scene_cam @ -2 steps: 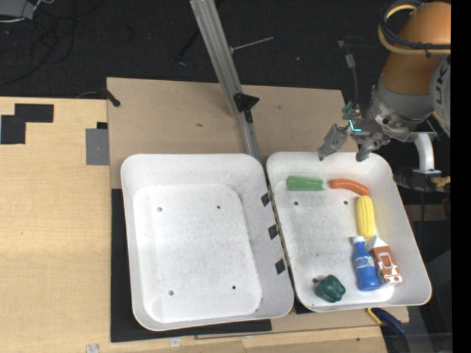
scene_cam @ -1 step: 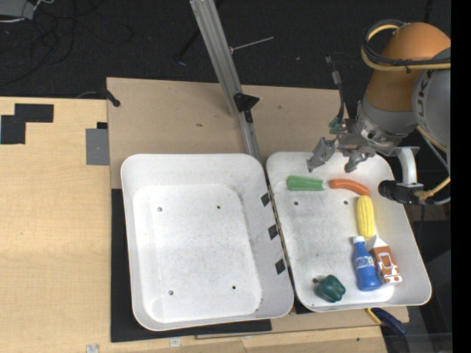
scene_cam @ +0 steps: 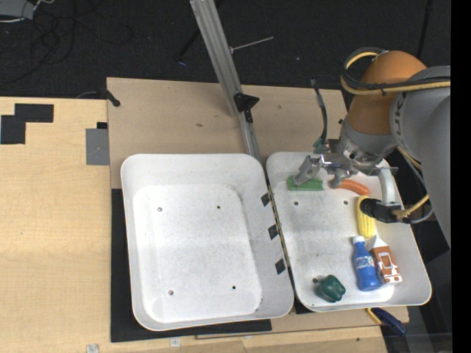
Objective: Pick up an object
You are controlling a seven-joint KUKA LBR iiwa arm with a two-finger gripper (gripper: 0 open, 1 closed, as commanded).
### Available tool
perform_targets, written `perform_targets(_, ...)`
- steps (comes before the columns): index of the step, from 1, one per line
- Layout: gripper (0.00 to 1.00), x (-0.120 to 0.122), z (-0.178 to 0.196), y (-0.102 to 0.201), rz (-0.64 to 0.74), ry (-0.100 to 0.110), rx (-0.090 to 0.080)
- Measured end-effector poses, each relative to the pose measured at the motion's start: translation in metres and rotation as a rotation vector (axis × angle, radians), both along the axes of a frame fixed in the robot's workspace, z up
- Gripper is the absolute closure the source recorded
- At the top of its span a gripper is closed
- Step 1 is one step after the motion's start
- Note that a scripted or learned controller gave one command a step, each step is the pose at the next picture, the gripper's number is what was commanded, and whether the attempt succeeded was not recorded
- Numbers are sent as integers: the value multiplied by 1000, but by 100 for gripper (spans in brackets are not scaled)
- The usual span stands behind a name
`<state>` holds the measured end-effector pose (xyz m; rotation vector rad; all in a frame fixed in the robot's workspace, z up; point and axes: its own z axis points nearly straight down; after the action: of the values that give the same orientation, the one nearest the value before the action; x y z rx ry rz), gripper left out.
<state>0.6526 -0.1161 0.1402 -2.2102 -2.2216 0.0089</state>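
My gripper (scene_cam: 324, 172) hangs low over the far end of the right bin (scene_cam: 324, 219), and it is open. Its left finger (scene_cam: 305, 170) stands just above a flat green piece (scene_cam: 307, 185) lying on the bin floor. Its right finger is close to an orange carrot-like piece (scene_cam: 355, 187). Nothing sits between the fingers. Further toward the front lie a yellow piece (scene_cam: 366, 218), a blue bottle (scene_cam: 363, 265), a small orange and white box (scene_cam: 386, 264) and a dark green pepper (scene_cam: 329, 288).
The left bin (scene_cam: 193, 237) stands beside the right one, with black clips (scene_cam: 273, 231) along the shared rim. A slanted metal rail (scene_cam: 223, 63) rises behind the bins. The grey arm with its orange band (scene_cam: 390, 72) covers the far right.
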Motion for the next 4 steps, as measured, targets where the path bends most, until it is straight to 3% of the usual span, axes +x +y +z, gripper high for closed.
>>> perform_targets(1,0,0,-51,1,-2,-7,-2)
perform_targets(2,100,0,-39,0,-6,-6,-1)
perform_targets(4,100,-6,63,4,-2,-13,-2)
